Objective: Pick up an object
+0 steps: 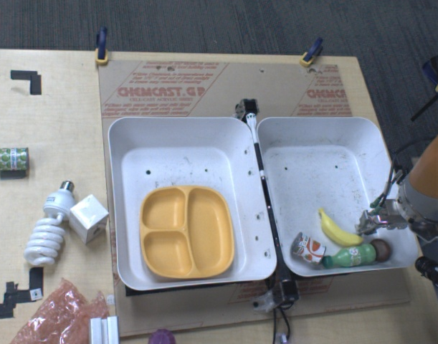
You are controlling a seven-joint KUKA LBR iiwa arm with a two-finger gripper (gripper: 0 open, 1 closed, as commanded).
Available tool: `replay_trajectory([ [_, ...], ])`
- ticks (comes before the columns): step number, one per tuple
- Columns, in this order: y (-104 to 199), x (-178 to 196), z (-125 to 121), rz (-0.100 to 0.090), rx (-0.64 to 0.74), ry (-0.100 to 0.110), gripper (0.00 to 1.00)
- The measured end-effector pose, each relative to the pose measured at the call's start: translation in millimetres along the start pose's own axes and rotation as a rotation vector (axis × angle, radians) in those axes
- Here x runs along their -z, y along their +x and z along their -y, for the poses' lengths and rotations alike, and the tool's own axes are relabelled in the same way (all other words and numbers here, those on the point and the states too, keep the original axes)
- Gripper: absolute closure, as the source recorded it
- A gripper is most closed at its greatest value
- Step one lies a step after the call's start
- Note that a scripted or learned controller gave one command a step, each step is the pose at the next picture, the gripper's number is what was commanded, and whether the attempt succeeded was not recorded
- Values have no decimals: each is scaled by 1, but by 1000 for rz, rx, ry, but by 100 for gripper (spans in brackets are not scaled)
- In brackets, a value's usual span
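— Where print is legible, what's listed?
— "CHEMCAST" on brown board [168, 84]; carpet [204, 9] beyond.
— Gripper [370, 222]?
— Over right bin [312, 138], beside banana [339, 229]; grip state indeterminate.

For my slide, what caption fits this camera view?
Robot claw hovers beside a banana in the right bin; yellow tray sits left.
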State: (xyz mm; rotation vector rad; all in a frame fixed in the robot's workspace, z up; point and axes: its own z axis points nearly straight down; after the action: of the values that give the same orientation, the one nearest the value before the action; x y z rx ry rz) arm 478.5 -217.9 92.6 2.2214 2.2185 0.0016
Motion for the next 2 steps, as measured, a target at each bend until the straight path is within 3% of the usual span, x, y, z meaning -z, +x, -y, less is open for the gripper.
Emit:
replay_trajectory([
  [1, 53, 0, 0, -1, 1, 1, 0],
  [2, 84, 0, -49, 0, 2, 1, 0],
])
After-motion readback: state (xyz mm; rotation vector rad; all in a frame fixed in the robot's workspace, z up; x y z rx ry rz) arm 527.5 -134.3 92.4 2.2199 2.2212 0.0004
